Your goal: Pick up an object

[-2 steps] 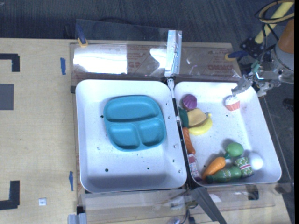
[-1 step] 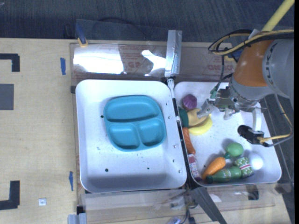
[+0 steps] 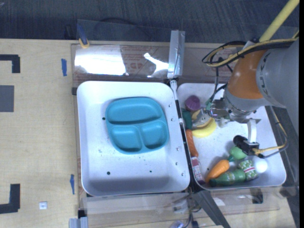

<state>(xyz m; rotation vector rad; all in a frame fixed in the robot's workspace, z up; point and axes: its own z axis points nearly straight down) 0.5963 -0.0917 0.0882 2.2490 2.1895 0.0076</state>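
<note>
Several small toys crowd the right bin, and the one nearest my reach is a yellow piece, perhaps a banana, lying near the bin's left wall. Just above it sits a purple round toy, and a thin orange stick runs along the wall below it. Toward the near right corner, well apart from the yellow piece, lie an orange carrot, a green vegetable and a green patterned toy.

My gripper hangs low just above and beside the yellow piece, wrist tilted in from the right. Whether I am released or clenched I cannot tell, since the metal blurs into the toys.

Judging by this, I am at the approach, nothing lifted yet. Next I would need to settle squarely over one toy, close, and rise straight up.

To the left, a blue divided plate rests in the left bin.
</note>
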